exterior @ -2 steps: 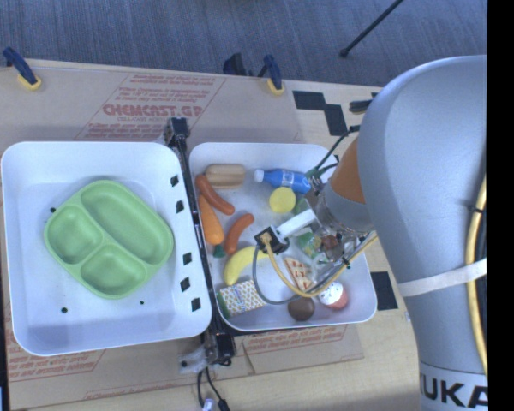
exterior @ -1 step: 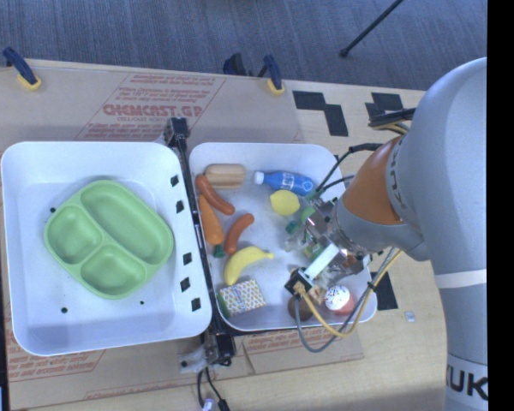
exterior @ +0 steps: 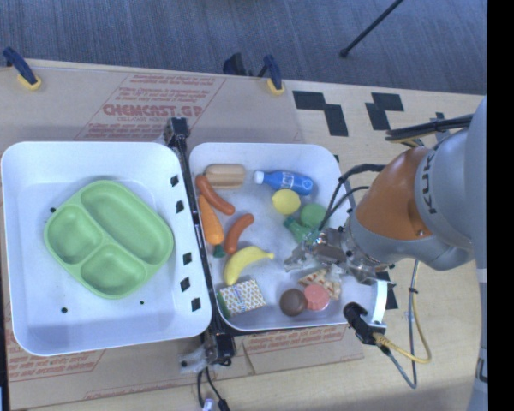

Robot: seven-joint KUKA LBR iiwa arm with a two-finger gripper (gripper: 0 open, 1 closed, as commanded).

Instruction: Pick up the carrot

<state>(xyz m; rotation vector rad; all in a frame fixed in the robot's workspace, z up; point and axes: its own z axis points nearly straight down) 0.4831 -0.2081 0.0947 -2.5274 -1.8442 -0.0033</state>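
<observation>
Toward the right edge of the worktop (exterior: 265, 110), the grey arm (exterior: 411, 208) with its orange band reaches into the right bin (exterior: 325, 157), and its gripper (exterior: 319, 251) sits low over that bin's right side. Whether it is open or closed cannot be told at this slant, and nothing can be seen held in it.

Well apart from it, the carrot (exterior: 210, 221) lies along the right bin's left wall, about midway down, pointing roughly toward the worktop's near and far edges. A sausage (exterior: 216, 196) lies just above it, slanted, and a second sausage (exterior: 237, 231) lies just to its right. A hot-dog bun (exterior: 224, 175) rests near the bin's far left corner. A blue bottle (exterior: 284, 181) lies on its side along the far wall, with a lemon (exterior: 285, 201) just below it and a green item (exterior: 305, 220) beside the gripper. A banana (exterior: 244, 261) lies near the bin's middle, a checkered block (exterior: 242, 296) by the near wall, and a brown round piece (exterior: 292, 301) and a pink round piece (exterior: 317, 298) toward the near right corner.

The left bin (exterior: 34, 165) holds a green divided plate (exterior: 109, 236), lying flat and turned at an angle to the bin's walls.
</observation>
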